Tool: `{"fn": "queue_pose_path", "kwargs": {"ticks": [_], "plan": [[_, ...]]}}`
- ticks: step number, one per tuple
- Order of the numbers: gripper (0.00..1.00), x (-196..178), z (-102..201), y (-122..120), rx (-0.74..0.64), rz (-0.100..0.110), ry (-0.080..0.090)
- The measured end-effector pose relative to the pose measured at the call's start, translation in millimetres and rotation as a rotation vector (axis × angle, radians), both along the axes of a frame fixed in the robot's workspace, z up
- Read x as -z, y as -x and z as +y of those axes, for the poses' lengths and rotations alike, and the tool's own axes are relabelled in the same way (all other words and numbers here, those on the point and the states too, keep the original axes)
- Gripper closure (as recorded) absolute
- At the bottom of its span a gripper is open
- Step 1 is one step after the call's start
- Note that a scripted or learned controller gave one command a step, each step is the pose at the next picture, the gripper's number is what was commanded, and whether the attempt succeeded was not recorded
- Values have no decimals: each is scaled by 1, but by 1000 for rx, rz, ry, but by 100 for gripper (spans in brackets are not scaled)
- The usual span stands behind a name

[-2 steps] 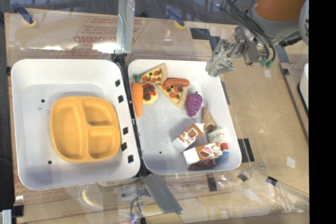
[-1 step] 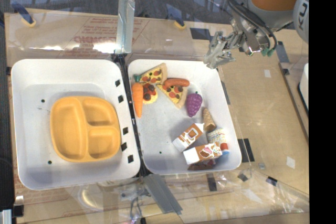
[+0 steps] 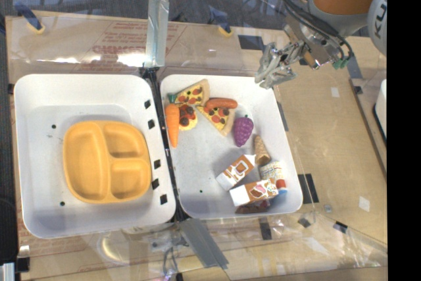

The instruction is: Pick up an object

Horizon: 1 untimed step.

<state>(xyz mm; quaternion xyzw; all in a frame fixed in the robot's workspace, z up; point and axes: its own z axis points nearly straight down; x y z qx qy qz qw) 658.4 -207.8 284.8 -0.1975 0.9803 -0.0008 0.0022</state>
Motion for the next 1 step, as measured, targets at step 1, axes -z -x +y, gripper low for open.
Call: {"fn": "queue_pose_path", "kwargs": {"ticks": [1], "plan": [[100, 5, 0, 0, -196, 2, 0]]}}
